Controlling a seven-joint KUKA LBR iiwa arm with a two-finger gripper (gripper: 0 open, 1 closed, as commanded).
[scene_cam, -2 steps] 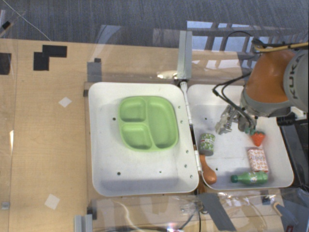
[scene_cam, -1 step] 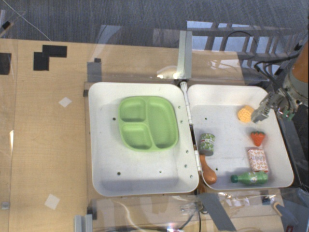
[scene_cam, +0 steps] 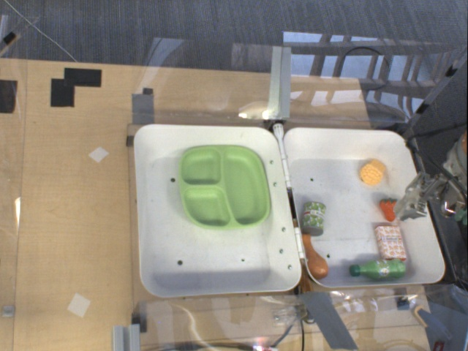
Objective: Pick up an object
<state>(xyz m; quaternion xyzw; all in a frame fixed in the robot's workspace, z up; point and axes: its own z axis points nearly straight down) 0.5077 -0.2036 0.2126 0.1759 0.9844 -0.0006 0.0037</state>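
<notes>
The right bin (scene_cam: 344,148) serves as the landmark. The green tray (scene_cam: 223,186) lies in the bin to its left. Along its right wall, the gripper (scene_cam: 411,203) hangs low; whether its jaws are open or closed cannot be told. Just left of the gripper, touching or nearly so, lies 1 small orange-red object (scene_cam: 387,210), likely the nearest pick candidate. Its long axis cannot be resolved.
</notes>
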